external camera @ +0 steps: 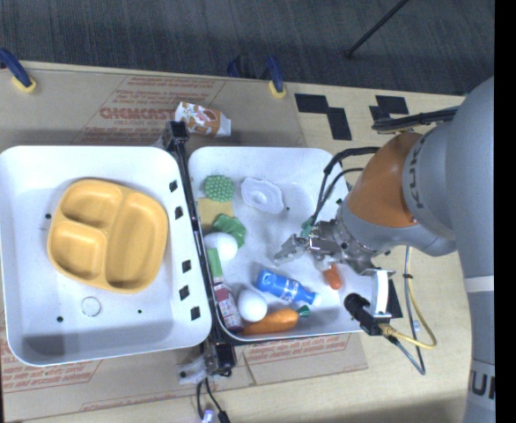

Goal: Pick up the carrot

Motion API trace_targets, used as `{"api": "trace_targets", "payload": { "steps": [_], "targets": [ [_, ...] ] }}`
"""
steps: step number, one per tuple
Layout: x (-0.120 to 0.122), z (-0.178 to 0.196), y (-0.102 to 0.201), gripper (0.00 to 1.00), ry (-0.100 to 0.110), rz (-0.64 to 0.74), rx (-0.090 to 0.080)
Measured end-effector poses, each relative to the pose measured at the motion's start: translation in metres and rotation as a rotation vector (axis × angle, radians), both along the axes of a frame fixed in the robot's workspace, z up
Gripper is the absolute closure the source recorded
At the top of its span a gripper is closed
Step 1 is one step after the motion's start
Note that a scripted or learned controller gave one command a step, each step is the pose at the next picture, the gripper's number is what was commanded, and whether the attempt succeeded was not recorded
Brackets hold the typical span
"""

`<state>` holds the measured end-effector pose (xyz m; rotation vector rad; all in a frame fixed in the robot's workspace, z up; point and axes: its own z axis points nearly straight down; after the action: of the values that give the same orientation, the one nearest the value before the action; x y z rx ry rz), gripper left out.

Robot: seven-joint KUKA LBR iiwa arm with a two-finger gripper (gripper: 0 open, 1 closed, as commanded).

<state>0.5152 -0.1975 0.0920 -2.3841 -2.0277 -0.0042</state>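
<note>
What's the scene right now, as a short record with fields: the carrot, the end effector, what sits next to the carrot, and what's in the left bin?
carrot: lying on its side along the near wall of the right bin
end effector: over the right bin, above and apart from the carrot, nothing between its fingers
beside carrot: white egg touching at its left; blue bottle just above
left bin: holds a yellow divided tray
task status: carrot not yet grasped
</note>
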Motion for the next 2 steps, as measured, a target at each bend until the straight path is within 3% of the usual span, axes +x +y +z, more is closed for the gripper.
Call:
{"api": "trace_targets", "payload": {
  "steps": [1, 2],
  "targets": [
    [-0.013, -0.001, 0.041, 0.00, -0.001, 0.317, -0.006],
    [0.059, 0.022, -0.013, 0.00, -0.006, 0.416, -0.010]
  ]
}}
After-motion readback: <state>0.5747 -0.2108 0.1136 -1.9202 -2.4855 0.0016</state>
